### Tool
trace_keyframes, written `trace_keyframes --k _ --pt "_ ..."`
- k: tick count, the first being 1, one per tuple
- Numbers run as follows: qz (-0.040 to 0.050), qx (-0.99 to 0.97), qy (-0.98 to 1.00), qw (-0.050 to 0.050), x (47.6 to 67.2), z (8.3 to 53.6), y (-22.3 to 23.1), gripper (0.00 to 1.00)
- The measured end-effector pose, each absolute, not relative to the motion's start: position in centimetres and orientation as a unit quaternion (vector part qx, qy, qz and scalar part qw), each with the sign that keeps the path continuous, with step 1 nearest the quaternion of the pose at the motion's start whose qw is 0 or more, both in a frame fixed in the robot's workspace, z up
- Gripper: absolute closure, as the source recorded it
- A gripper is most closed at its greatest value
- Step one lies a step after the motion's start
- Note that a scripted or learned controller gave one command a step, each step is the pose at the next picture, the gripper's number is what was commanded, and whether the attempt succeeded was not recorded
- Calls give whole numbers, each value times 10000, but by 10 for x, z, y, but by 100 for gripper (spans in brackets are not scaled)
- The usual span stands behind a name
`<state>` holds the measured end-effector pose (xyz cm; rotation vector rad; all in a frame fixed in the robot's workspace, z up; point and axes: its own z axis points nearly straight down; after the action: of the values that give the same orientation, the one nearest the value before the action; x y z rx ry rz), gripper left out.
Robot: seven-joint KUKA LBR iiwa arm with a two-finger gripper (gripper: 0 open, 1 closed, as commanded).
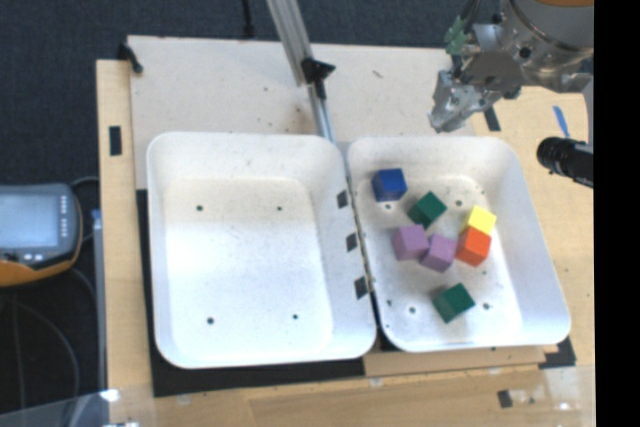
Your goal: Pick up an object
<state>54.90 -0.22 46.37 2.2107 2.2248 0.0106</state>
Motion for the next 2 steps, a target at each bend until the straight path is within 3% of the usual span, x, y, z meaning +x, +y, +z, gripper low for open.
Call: trace_keyframes --k 1,2 --pt "36 7056 7086 42 586 529 25 100" --pt "7 7044 7098 32 585 537 22 100"
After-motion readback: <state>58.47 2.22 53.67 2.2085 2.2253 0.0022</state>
